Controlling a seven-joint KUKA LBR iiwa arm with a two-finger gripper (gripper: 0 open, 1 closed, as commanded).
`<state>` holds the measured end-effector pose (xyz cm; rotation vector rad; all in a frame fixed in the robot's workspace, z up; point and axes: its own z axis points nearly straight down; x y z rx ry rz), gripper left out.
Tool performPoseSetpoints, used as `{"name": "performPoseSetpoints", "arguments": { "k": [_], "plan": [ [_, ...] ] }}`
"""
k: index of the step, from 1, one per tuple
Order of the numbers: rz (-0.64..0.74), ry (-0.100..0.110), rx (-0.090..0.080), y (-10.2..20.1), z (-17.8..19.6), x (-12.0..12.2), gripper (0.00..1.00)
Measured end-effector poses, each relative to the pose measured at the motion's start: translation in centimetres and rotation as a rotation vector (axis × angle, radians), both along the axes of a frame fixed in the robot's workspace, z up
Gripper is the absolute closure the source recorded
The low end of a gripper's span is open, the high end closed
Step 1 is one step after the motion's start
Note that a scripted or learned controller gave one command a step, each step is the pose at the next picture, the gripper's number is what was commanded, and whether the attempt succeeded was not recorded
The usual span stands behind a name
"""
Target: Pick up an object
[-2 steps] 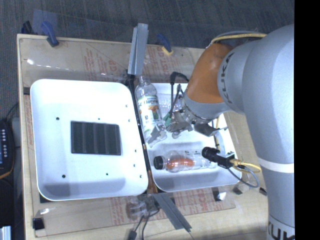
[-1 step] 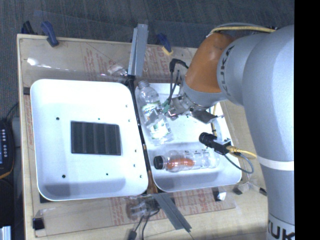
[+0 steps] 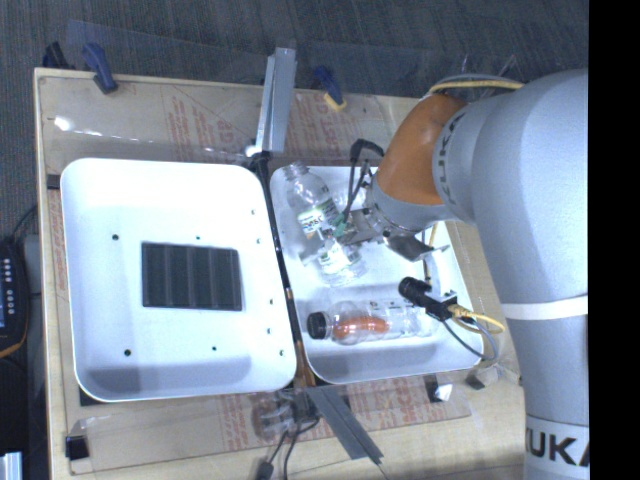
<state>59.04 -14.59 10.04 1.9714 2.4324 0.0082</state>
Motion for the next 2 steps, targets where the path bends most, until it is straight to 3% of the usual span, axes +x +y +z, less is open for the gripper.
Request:
{"name": "performPoseSetpoints", "arguments": {
  "k": [1, 2],
  "plan": [
    [0.007, 0.003, 0.001, 0.1, 1.0, 0.0, 1.0],
    [-0.062, 0.013, 0.002, 2.6, 10.8, 6.0, 1.0]
  ]
}}
